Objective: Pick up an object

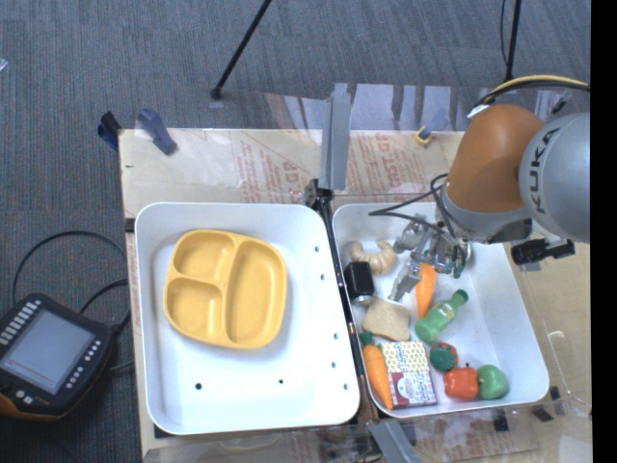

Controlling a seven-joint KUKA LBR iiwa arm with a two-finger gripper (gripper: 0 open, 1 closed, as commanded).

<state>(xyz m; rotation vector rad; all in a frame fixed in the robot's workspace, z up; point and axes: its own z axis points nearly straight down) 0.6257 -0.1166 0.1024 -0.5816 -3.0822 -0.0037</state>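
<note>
1. A toy carrot (425, 290) lies near the middle of the right bin (525, 331), tip toward the far edge.
2. The gripper (430, 255) hangs just over its top, fingers spread, holding nothing, likely lining up a grasp.
3. A green bottle (441, 317) lies just beside the carrot, crowding it.

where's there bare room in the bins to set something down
Left bin: bare floor in front of and right of the yellow plate. Right bin: a bare strip along its right wall, beside the green bottle. Its middle and front are crowded with toy food, under the hand.
</note>
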